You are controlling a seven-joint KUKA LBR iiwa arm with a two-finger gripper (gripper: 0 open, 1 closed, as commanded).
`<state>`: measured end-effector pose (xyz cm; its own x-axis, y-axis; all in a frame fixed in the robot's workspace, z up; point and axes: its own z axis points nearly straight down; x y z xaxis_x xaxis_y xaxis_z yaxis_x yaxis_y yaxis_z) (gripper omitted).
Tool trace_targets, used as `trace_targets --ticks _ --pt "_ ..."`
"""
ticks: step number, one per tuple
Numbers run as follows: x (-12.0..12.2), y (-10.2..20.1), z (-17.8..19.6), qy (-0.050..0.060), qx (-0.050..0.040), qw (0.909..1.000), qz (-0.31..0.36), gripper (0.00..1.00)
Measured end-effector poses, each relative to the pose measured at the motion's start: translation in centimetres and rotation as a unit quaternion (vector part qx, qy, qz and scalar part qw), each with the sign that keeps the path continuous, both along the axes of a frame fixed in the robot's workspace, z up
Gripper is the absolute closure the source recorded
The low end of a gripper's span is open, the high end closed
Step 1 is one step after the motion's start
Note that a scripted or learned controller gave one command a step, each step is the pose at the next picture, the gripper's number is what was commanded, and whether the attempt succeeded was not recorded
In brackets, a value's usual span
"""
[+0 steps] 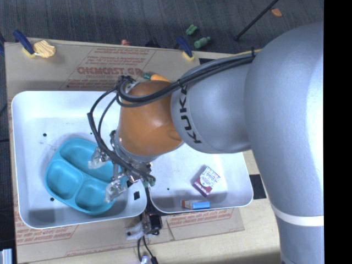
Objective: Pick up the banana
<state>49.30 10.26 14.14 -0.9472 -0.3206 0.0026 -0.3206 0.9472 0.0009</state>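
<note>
Hunting for the banana, whose place I cannot tell from above.
Gripper [113,175] hangs over the blue divided plate [69,175] in the left bin [25,120], its opening unclear; a red packet [205,180] lies in the right bin [239,175], beneath the arm [220,109].

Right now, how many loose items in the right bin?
2: a small red-and-white box mid-floor, and a blue-and-orange stick-shaped item against the near wall of the right bin. The arm covers much of that bin, so more may be hidden.
</note>
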Motion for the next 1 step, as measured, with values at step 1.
trace_targets --ticks 1 --pt "0.26 0.04 -2.94 -0.015 0.0012 0.9803 0.197 0.0"
